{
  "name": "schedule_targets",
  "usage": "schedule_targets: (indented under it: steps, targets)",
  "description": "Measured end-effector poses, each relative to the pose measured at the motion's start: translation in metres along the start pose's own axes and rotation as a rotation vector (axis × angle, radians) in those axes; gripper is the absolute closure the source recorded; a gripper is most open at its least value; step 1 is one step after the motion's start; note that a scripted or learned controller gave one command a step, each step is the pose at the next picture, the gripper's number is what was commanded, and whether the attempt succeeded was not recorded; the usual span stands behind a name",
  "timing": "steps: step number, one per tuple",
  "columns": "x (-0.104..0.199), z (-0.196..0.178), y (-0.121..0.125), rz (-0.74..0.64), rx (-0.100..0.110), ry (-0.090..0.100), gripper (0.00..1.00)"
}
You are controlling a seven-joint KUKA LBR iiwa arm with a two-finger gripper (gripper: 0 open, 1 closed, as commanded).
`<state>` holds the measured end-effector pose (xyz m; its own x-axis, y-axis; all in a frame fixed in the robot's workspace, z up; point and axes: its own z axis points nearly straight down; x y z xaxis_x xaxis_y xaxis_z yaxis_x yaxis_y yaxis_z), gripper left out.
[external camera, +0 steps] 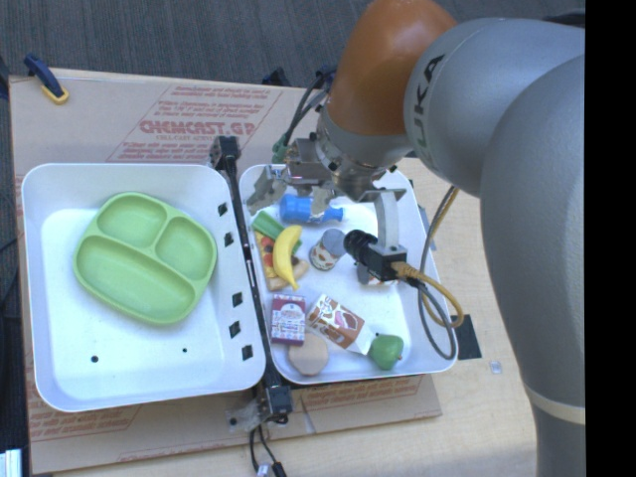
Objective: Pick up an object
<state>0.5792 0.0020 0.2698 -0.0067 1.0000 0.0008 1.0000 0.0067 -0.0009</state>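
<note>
My gripper (pixel 298 189) hangs low over the right bin's (pixel 422 361) far end, just above a blue plastic bottle (pixel 301 210); whether it grips, I cannot tell. A curved yellow banana (pixel 287 253) lies just beside.

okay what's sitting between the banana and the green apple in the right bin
In the camera view, between the banana and the green apple lies a brown and white snack packet, tilted across the right bin.
</note>
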Motion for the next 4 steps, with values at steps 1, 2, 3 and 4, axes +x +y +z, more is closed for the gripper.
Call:
schedule_targets:
  steps: [1,2,3,4]
  targets:
    - [-0.082,0.045,0.047,0.004,0.003,-0.003,0.0]
    - [-0.017,-0.044,-0.053,0.0,0.001,0.0,0.0]
    - [0.018,0.035,-0.103,0.0,0.003,-0.002,0.0]
    - [-0.008,0.039,-0.055,0.003,0.002,-0.001,0.0]
